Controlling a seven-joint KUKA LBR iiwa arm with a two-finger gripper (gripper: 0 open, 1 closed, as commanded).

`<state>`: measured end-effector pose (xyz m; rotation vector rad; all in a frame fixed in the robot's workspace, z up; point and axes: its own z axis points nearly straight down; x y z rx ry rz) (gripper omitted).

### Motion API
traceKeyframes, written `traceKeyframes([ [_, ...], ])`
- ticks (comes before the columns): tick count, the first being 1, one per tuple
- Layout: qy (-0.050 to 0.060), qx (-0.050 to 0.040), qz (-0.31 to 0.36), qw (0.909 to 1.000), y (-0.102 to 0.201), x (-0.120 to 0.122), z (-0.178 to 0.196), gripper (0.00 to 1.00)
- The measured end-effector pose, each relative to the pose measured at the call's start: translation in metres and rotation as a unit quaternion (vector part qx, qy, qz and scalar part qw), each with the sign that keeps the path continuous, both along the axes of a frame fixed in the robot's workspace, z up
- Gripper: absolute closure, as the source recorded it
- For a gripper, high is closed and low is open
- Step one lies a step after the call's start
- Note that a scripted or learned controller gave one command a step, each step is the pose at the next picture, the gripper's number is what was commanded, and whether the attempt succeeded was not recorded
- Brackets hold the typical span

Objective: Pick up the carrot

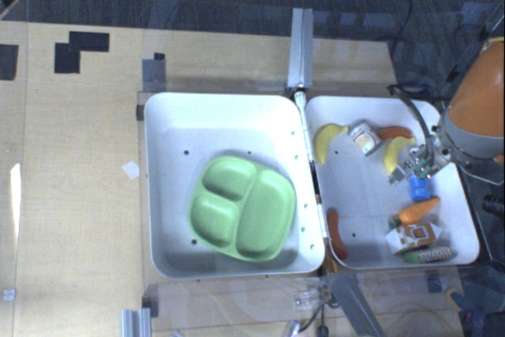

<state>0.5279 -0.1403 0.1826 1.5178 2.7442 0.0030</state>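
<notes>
While the end effector [416, 163] hangs over the right bin [359, 252], its grip state unreadable, the carrot [419, 211] lies just below it, beside a small carton [415, 234].

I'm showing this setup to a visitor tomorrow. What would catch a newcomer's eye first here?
The big green divided plate lying in the left bin stands out most. Next comes the clutter in the right bin: the orange carrot near its right wall, yellow bananas at the far end, and the gripper hanging just beyond the carrot.
</notes>
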Motion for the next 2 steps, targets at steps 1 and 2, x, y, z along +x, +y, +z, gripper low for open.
traceKeyframes([
  [1, 0.0, 0.0, 0.0, 1.0, 0.0, 0.0, 0.0, 0.0],
  [2, -0.002, -0.0001, 0.029, 0.9996, -0.065, -0.037, -0.094, 0.0],
])
